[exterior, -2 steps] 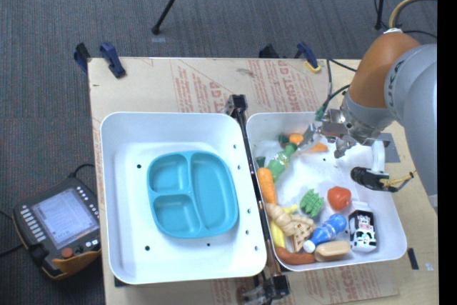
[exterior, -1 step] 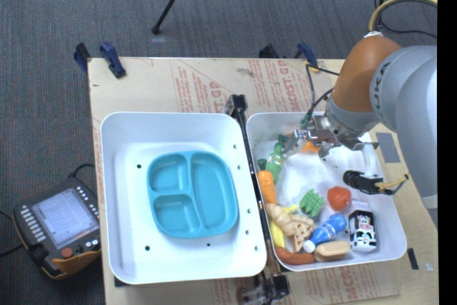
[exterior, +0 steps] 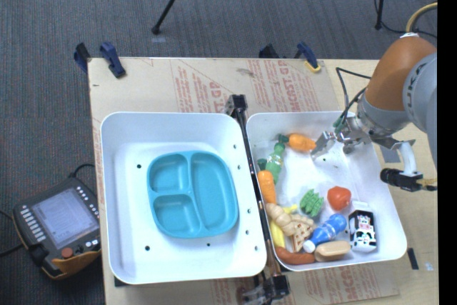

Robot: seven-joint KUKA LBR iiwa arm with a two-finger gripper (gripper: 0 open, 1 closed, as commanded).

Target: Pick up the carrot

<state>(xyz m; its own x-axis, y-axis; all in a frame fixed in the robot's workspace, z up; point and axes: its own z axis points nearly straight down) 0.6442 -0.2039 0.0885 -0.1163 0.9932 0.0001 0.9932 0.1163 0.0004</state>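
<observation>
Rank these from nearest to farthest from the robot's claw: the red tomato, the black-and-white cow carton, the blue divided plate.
From the gripper, in the camera view:
1. Red tomato, just below it in the right bin.
2. Black-and-white cow carton, lower, near that bin's bottom corner.
3. Blue divided plate, in the left bin.

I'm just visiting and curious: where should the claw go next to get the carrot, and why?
Probably a short move toward the left bin and down. The claw hovers in the right bin beside a small orange piece, while the carrot lies farther along, against the bin's left wall, not between the fingers.
</observation>
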